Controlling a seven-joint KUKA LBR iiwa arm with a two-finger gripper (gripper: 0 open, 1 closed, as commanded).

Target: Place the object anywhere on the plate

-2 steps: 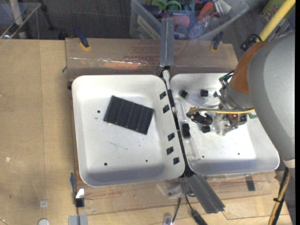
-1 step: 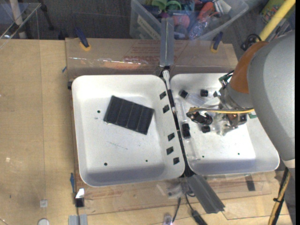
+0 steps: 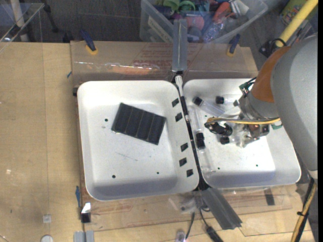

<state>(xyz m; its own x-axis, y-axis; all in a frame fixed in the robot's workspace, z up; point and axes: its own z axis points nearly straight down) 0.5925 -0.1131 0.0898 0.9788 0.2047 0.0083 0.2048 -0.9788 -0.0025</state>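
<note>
Camera view: claw (image 3: 222,130) low over right bin (image 3: 282,170), dark plate (image 3: 139,123) left

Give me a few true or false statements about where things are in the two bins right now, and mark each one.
1. A dark ridged plate lies in the left bin. True.
2. The end effector is over the left bin. False: it is over the right bin.
3. The plate lies tilted relative to the bin walls. True.
4. The arm enters from the view's left. False: it enters from the right.
5. A box of colourful items stands behind the bins. True.
</note>
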